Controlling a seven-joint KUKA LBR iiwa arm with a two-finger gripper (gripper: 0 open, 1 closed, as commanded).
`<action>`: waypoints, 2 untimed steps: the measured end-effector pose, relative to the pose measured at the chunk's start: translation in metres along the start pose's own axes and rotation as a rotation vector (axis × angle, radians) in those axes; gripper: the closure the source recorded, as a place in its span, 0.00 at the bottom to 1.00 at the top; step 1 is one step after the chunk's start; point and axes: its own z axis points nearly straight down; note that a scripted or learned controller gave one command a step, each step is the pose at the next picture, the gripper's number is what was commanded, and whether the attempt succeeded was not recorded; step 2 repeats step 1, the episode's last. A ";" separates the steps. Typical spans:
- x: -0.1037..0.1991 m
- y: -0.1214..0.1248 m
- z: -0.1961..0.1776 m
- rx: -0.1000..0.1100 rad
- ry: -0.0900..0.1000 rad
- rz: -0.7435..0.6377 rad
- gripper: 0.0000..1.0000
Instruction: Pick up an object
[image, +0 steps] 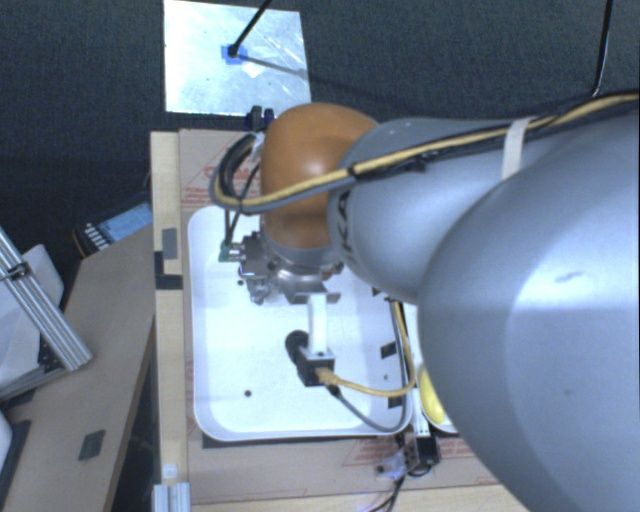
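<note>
On the far left a silver metal rail (40, 320) leans over a flat brown board (110, 330). Behind the board sits a small blue thing (128, 222), and the floor around it is dark. At the top lies a shiny silver sheet (235, 60) on that dark floor.

Next comes the bench (170, 400), a pale strip of it running along the left rim of the left white bin (215, 425). This bin has a lot of bare white floor near its left and front walls (plenty of room there). One tiny dark speck (248, 392) lies on that floor, well away from the walls.

The gripper (285, 278) hangs over the middle of the left bin, under the round orange band (305, 160). It is seen from above, so I cannot tell if its jaws are spread or pressed together.

The big grey arm (520, 300) covers most of the right side. Just beside its edge a yellow thing (432, 398) peeks out, half hidden. It seems to lie in the right bin (448, 428), near its left wall, well apart from the gripper.
</note>
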 end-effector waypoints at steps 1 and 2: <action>-0.005 -0.065 -0.013 0.010 -0.001 -0.002 1.00; -0.005 -0.065 -0.013 0.010 -0.001 -0.002 1.00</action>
